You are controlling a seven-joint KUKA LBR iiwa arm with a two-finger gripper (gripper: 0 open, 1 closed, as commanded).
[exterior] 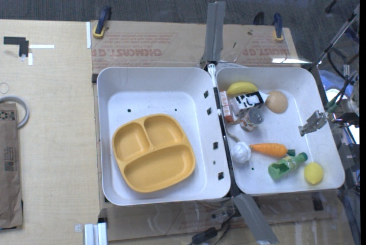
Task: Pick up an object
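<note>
One gripper (313,122) hangs at the right bin's (297,182) right wall, fingers apart on nothing. Near it lie a lemon (314,173), green bottle (287,165), carrot (269,150) and egg (277,102). The left bin (108,123) holds a yellow tray (153,152).

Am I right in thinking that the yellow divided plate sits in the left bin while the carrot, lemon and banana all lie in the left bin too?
Not quite. The camera view shows the yellow divided plate in the left bin, but the carrot, lemon and banana lie in the right bin.
</note>
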